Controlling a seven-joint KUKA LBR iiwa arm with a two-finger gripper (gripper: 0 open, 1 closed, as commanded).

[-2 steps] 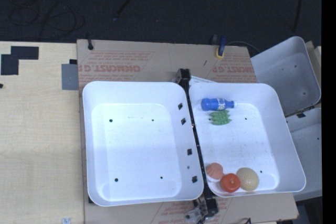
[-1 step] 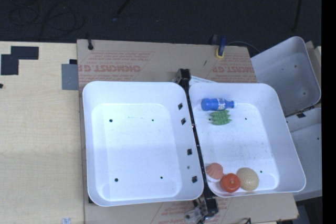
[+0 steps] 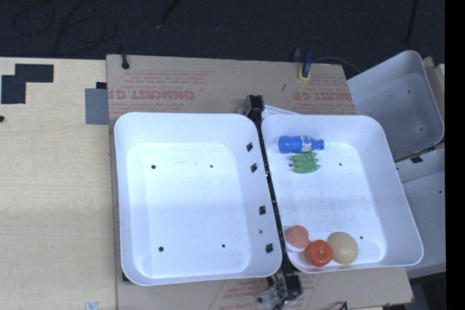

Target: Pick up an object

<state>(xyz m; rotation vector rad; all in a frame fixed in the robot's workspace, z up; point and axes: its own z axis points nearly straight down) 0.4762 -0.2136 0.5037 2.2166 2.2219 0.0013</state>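
Observation:
The right bin (image 3: pixel 392 178) holds all the objects. A blue bottle (image 3: pixel 299 144) lies on its side near the bin's far edge, with a small green leafy piece (image 3: pixel 305 163) just in front of it. At the near edge sit a pale pink round piece (image 3: pixel 296 236), a red-orange tomato-like ball (image 3: pixel 318 253) and a tan round ball (image 3: pixel 342 247), close together.
The left bin (image 3: pixel 138 156) stands beside the right one, joined along a black clip strip (image 3: pixel 263 185). Both rest on a cardboard sheet (image 3: pixel 182 87) over the wooden bench. A tilted white bin (image 3: pixel 396 102) lies at the far right.

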